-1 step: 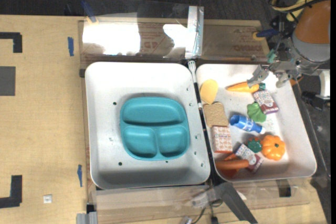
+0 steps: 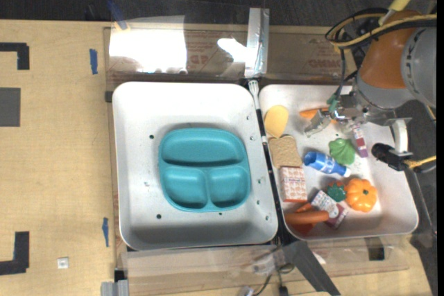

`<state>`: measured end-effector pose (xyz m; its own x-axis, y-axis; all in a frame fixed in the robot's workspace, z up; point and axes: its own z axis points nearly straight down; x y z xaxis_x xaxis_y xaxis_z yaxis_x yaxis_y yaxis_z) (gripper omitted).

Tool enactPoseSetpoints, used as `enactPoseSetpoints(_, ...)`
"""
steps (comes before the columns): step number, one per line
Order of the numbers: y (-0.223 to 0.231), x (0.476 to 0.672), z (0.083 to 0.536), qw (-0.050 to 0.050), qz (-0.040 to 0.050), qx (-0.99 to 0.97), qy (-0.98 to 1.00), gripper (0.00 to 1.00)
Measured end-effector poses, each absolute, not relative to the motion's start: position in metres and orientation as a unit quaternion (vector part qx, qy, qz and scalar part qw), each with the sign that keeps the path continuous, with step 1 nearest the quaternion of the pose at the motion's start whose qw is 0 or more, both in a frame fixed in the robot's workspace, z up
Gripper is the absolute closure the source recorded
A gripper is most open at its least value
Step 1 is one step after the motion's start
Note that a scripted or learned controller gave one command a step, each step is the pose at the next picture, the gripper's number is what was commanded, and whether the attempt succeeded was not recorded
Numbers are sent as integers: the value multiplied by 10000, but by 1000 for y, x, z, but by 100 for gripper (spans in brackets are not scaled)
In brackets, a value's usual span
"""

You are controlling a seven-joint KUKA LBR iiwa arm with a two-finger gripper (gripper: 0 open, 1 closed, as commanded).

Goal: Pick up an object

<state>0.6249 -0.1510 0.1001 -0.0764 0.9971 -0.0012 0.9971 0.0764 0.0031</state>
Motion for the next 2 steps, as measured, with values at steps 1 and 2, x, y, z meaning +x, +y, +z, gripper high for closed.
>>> enactPoseSetpoints(1, -102, 581, 87, 19, 17, 6451, 7641, 0)
enactPoseSetpoints(2, -104, 583, 96, 37, 30, 6463, 7631, 100)
